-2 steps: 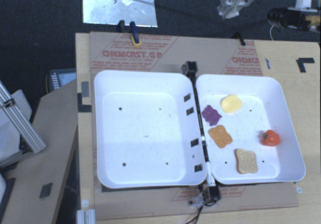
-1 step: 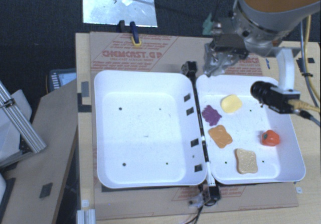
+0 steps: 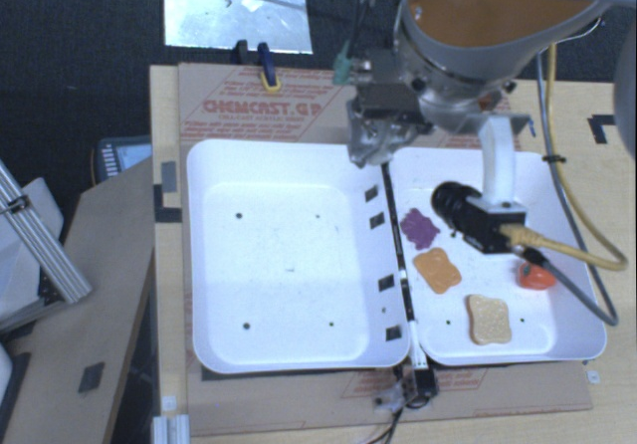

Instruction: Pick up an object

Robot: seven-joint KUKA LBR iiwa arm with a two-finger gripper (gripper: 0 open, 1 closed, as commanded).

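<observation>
**Pick not yet made: objects lying in the right bin**

Camera view: the gripper (image 3: 370, 148) is hanging over the far end of the divider between the bins; whether it is released or clenched, I cannot tell. Nothing is showing in its grasp. The purple piece (image 3: 419, 227), orange piece (image 3: 437, 270), toast slice (image 3: 489, 320) and red piece (image 3: 536, 277) are lying in the right bin (image 3: 577, 337), so the pick is remaining to be done.

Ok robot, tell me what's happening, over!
Claw up at the bins' far edge, holding nothing seen. Purple piece, orange piece, toast, red piece in right bin. Nothing blocking.
</observation>
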